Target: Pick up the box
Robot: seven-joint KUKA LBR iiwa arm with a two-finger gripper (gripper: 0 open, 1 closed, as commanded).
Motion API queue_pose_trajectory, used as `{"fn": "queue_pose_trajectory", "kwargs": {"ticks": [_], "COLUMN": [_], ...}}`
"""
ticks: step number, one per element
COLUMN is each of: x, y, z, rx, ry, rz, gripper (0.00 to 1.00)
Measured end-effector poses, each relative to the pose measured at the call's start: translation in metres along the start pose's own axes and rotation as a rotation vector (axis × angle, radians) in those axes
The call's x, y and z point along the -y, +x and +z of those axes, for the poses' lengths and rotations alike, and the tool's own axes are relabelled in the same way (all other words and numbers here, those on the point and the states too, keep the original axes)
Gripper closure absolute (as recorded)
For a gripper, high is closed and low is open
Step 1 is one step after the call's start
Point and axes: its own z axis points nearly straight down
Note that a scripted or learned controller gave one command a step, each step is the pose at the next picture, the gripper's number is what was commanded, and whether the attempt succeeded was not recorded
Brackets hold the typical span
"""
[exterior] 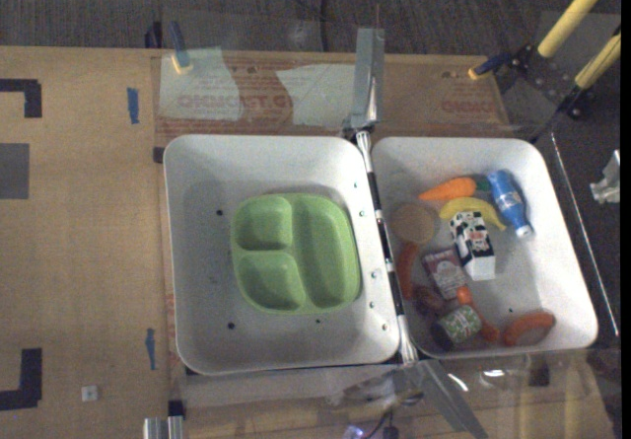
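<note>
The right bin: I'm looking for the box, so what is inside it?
The right bin holds a jumble: a small box, a cow-print carton, a blue bottle, a banana, a carrot and a green can. Whatever lies under the pile is covered.

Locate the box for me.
The box lies in the right bin, left of centre, beside the cow-patterned carton and above the green can.

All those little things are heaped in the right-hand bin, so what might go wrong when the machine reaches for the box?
The box lies packed among neighbours: a black-and-white carton beside it and a green can just below, so fingers could easily close on the wrong item or nudge the pile. It also sits close to the right bin's inner wall, where a slanted descent might bump the rim.
</note>
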Motion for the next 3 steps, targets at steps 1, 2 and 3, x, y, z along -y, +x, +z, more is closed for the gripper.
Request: {"fn": "queue_pose_trajectory", "kwargs": {"ticks": [1,2,3], "x": [-0.004,-0.02,0.001], "y": [0.03,-0.024,-0.019], "z": [0.118,-0.038,0.084], "rx": [-0.002,0.0,-0.001], "ry": [0.002,0.0,0.003], "rz": [-0.052,0.162,0.059], "gripper": [1.0,1.0,1.0]}}
